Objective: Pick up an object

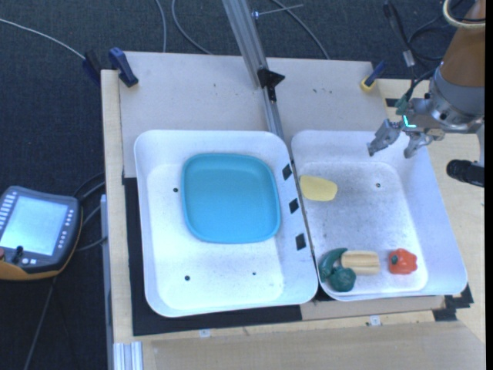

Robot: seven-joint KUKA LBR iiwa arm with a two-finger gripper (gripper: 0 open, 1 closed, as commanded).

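Observation:
My gripper [394, 142] hangs over the far right corner of the right bin [439, 206], fingers spread open with nothing between them. In that bin a yellow lemon-shaped piece [318, 188] lies near the left wall. Along the bin's near edge sit a dark green vegetable [337, 270], a tan bread-like block [360, 262] and a red pepper [401, 261]. All of these lie well apart from the gripper.
The left bin [154, 206] holds a turquoise square plate [231, 197]. A metal post [245, 29] slants up between the bins at the back. A teach pendant [35, 230] rests off the bench at left, with cables on the floor.

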